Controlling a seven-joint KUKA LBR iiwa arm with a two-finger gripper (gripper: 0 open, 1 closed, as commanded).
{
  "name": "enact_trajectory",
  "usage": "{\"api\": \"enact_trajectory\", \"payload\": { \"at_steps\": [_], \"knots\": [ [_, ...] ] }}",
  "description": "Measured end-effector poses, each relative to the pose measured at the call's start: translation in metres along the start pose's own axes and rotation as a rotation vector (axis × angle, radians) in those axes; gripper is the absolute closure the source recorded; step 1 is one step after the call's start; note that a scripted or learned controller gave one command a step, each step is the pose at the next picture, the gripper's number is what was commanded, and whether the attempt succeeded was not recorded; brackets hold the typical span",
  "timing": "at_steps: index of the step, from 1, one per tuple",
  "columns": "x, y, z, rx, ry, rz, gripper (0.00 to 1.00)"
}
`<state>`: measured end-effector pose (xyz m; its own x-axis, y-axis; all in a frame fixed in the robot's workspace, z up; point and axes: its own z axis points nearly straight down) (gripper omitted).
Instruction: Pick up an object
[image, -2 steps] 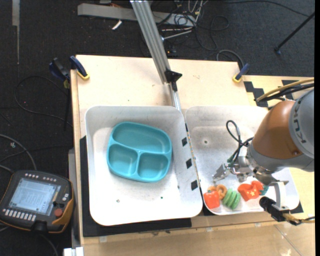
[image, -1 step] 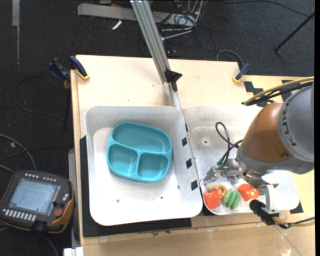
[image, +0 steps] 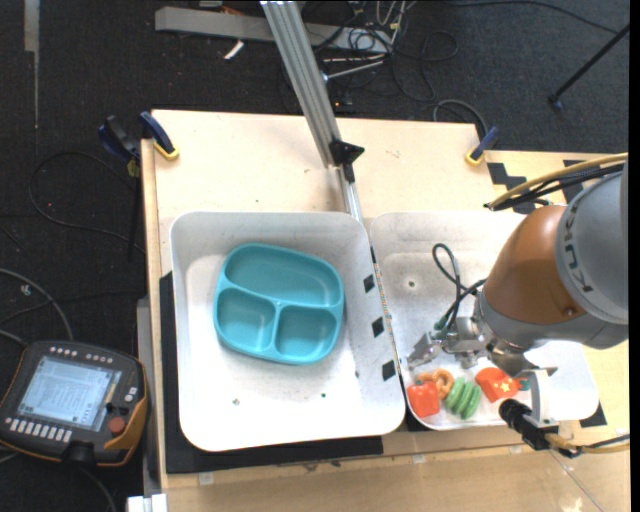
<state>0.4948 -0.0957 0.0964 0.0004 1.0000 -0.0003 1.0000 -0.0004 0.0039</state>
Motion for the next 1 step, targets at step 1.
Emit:
{"api": "enact_trajectory", "payload": {
  "at_steps": [1],
  "knots": [
    [0.0008, 0.0001, 0.0000, 0.000, -0.001, 0.001, 0.00]
  ]
}}
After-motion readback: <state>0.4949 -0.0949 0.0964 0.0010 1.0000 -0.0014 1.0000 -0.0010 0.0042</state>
